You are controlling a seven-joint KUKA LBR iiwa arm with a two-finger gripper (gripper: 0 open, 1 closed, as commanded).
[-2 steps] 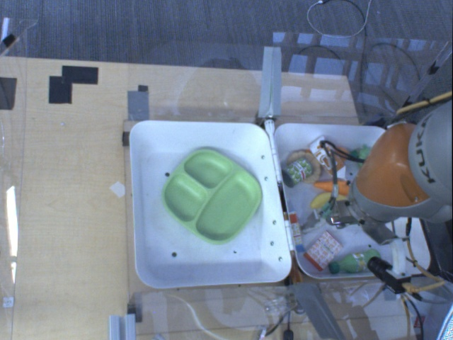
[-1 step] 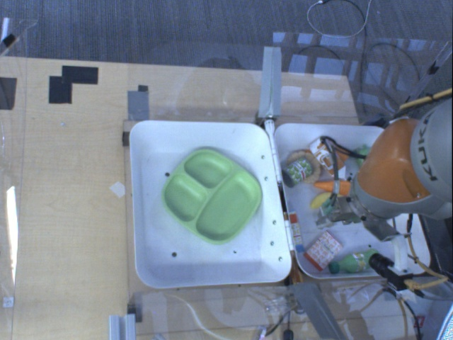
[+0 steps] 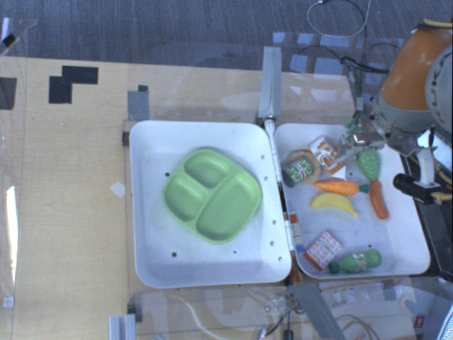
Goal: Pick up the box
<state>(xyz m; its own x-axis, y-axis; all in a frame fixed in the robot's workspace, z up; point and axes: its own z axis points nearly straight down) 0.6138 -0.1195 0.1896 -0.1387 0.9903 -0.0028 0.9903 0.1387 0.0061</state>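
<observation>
My jaws [image 3: 352,139], grip state unclear, sit at the upper box's [image 3: 326,154] right corner; its long axis runs diagonally.

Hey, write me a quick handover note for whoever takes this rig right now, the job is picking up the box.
Gripper: low over the far end of the right bin, beside the orange-and-white box; can't tell whether it grips anything.
Box: lies in the right bin, next to a round can.
A second, red patterned box lies at the near end by the green bottle.
Left bin holds the green plate.
Done: the approach.
Left: grip, lift.
</observation>
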